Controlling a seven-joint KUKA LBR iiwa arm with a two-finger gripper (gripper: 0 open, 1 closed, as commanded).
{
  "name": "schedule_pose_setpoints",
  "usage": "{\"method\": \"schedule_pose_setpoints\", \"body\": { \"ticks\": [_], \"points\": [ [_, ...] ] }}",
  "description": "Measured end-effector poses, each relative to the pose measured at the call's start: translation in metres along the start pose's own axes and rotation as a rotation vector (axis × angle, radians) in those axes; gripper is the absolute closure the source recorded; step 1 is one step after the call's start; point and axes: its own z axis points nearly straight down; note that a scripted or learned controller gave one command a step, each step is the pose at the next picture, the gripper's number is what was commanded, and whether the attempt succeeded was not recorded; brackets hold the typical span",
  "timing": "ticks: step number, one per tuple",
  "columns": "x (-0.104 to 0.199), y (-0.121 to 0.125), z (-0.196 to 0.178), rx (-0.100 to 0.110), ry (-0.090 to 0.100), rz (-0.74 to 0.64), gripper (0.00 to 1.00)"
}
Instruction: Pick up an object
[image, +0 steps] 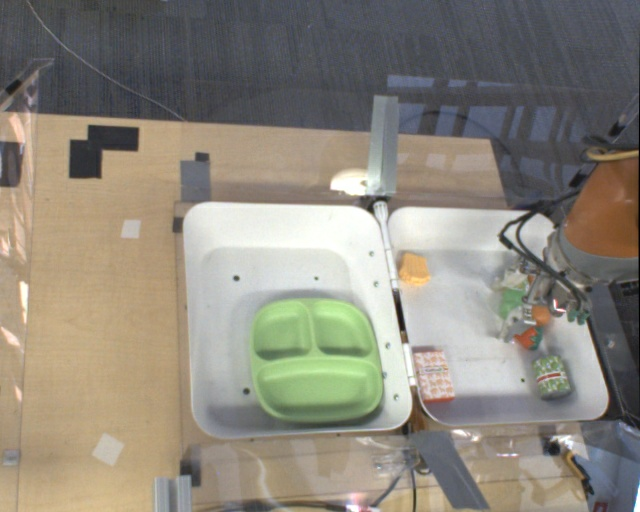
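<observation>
Objects for picking lie in the right bin (470, 385): a yellow-orange block (414, 269) near its upper left corner, a small patterned box (433, 375) at its lower left edge, a small patterned can (550, 377) at lower right, and a cluster of green and orange pieces (520, 312) just under the gripper (537, 303). Whether that gripper clasps anything I cannot tell, since wrist and cables hide it. A green divided tray (316, 359) sits in the left bin (215, 300), toward its lower half.
</observation>
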Motion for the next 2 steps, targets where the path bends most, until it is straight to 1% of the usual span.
{"method": "schedule_pose_setpoints", "body": {
  "ticks": [1,2],
  "points": [
    [-0.005,0.002,-0.015,0.001,-0.014,-0.008,1.00],
    [-0.014,0.071,-0.001,-0.003,-0.004,0.263,1.00]
  ]
}}
